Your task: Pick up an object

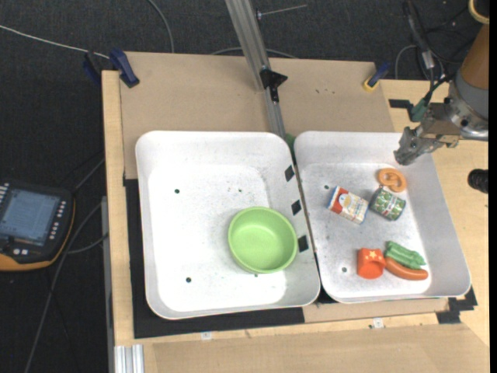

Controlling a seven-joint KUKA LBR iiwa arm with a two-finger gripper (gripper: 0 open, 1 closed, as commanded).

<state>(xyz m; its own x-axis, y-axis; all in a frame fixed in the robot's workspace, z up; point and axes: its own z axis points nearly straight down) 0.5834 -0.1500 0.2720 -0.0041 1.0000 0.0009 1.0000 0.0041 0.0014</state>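
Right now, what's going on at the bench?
The arm's pincer hangs over the far edge of the right bin, near an orange ring, with nothing visibly between its fingers. That bin also has a small carton, a green can and toy vegetables. A green bowl sits in the left bin.

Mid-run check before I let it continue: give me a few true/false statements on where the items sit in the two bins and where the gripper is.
1. The green bowl sits in the left bin. True.
2. The gripper hangs over the green bowl. False: it is over the right bin's far right corner.
3. The small carton lies in the right bin. True.
4. The orange ring is in the left bin. False: it lies in the right bin, near the gripper.
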